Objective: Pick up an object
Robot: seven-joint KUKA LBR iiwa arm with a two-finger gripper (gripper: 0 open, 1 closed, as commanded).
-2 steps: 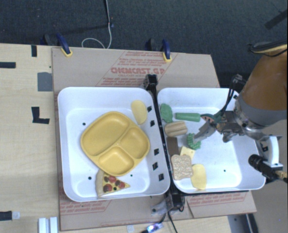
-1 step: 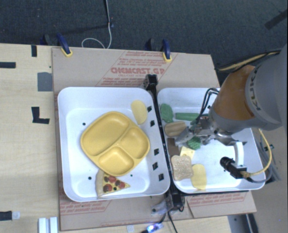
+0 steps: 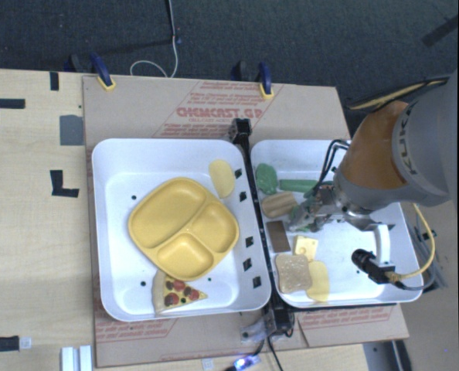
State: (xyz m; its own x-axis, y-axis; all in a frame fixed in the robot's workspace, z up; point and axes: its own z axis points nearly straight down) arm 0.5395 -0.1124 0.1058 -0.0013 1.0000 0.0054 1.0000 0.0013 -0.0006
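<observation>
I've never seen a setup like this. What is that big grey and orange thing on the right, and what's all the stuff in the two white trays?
It is a robot arm, photographed from one camera above the bench. Its gripper reaches into the right bin, among toy foods: a green piece, a tan piece, a cheese slice, a bread slice. The left bin holds a yellow divided plate, a pizza slice and a pale yellow piece. I cannot tell whether anything is gripped.
</observation>
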